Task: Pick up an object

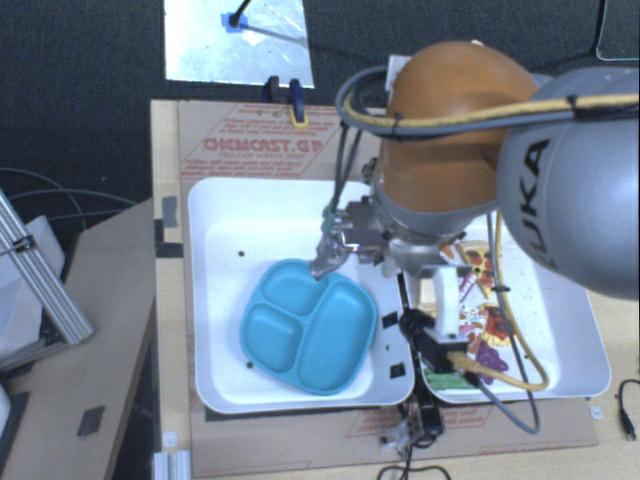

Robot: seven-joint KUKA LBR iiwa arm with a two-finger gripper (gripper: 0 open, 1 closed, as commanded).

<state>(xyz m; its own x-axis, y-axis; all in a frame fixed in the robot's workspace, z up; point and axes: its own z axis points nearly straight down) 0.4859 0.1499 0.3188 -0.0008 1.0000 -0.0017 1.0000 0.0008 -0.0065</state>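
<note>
Two white bins sit side by side on the bench, and the blue divided plate (308,325) is the thing everything else can be placed against. It lies flat in the left bin (215,268), toward that bin's near right corner, with three compartments facing up. Its right edge is close to the wall between the bins, and its near edge is close to the bin's front wall. To the plate's left and behind it the white floor is bare apart from a few small dark specks, so most of the open room lies on those two sides.

The gripper (326,253) hangs over the plate's far rim, its metal tip at or just above the top edge of the plate; whether it touches cannot be told. Whether the fingers are spread or closed cannot be made out, and nothing is seen held between them.

Right of the plate, across the dividing wall, the right bin (570,338) holds a colourful printed sheet or book (478,313), partly covered by the arm's orange band and grey body and crossed by yellow cable.
</note>
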